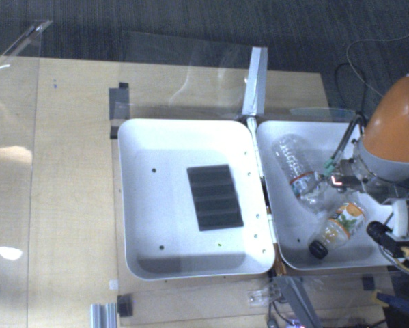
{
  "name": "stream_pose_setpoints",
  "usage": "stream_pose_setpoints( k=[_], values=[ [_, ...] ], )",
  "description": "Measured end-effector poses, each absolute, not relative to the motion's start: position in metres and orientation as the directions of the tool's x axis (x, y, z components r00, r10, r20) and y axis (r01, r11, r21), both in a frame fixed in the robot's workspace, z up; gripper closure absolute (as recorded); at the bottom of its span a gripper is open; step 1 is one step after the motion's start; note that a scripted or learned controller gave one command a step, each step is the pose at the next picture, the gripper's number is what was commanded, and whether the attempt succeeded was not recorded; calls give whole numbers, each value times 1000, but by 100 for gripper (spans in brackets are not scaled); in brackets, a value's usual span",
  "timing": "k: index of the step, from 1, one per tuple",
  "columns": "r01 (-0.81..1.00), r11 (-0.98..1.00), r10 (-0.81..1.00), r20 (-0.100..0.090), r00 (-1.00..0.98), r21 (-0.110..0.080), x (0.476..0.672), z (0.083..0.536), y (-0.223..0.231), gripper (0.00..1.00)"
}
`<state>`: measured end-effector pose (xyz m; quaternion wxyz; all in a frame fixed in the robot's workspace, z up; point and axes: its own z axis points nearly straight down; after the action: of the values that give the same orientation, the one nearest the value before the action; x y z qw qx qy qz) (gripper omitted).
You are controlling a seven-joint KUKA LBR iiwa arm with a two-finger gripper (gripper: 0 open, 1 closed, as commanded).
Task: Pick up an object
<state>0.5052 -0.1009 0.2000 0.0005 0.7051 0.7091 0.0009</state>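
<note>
I am reaching in from the right over the right bin (286,255), and my claw (335,178) is sitting low near its middle, close to the clear bottle (296,164). Whether the claw is open or closed I cannot tell; the wrist is blocking it. The clear bottle is lying crumpled along the bin's left side. A second bottle (337,229) with a dark cap and an orange label is lying just below my claw, cap pointing toward the near wall. The left bin (139,183) is holding a flat black pad (215,197).

To do this well, I judge I should be centring on one bottle's body, not its neck, and squeezing across its narrow width. The crumpled plastic will likely be slipping or flexing, so I should be closing slowly before lifting straight up.
</note>
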Motion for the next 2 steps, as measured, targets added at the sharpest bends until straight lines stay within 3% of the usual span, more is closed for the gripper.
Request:
stream_pose_setpoints(
  k=[1, 2],
  values=[
    [1000, -29, 1000, 1, 29, 4, 568, 97, -90, 0],
    [999, -31, 1000, 2, 30, 11, 570, 110, -89, 100]
  ],
)
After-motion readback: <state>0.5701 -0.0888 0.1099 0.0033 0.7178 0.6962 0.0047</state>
